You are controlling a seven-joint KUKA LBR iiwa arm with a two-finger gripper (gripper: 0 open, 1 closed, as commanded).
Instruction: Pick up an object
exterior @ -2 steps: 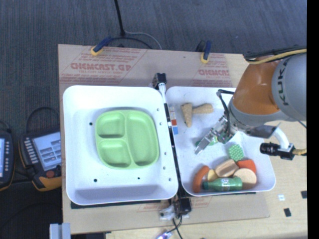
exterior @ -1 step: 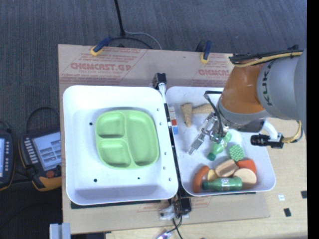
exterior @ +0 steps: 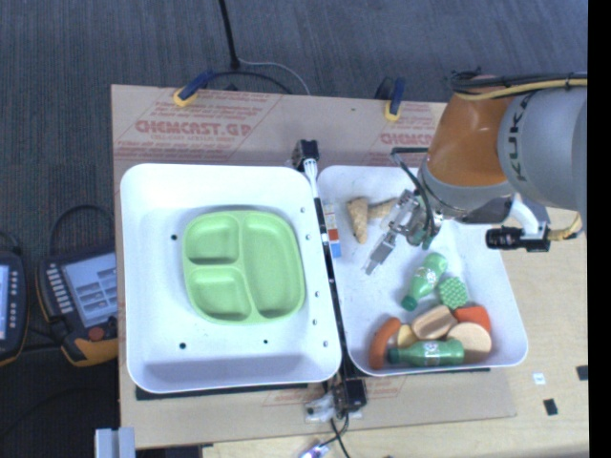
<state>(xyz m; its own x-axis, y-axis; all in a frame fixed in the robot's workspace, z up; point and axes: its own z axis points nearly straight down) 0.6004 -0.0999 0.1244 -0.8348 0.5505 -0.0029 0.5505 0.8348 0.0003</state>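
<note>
toy food (exterior: pixel 434 332) lies heaped at right bin's (exterior: pixel 511 299) near corner; a cone piece (exterior: pixel 358 218) sits apart near its far-left wall. gripper (exterior: pixel 399 227) hangs over bare mid-floor; finger state cannot be told.

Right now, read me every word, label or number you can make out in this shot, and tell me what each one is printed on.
"CHEMCAST GP", red, upside down, on the brown board under the bins.
The same red print near the board's far right corner, partly hidden by the arm: not readable in full.
"KUKA", partly seen, on the arm's grey housing.
Label on the lying green bottle: too small.
Handheld pendant's screen: blurred.
</note>
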